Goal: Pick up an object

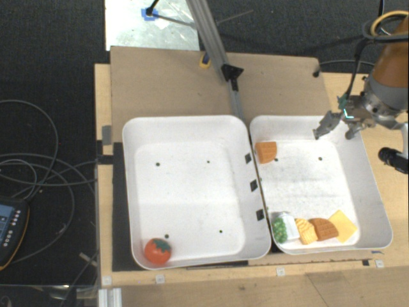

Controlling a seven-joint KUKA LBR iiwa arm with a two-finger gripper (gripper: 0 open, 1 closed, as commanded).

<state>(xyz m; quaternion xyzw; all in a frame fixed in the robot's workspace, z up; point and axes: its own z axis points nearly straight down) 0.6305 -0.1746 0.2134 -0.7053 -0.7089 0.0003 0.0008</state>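
My gripper (337,128) hangs over the far right edge of the right bin (370,171), its two dark fingers spread apart with nothing between them. An orange block (266,151) lies at the right bin's far left corner, well to the left of the gripper. Along that bin's near edge sit a green and white piece (281,228), a yellow ridged piece (306,231), a brown piece (324,228) and a yellow wedge (343,225). A red tomato (157,251) rests in the near left corner of the left bin (137,171).
A grey pole (211,34) slants across the far side of the bench and ends near the gap between the bins. Black cables (45,165) lie on the floor to the left. Small black clips (254,185) mark the shared bin wall.
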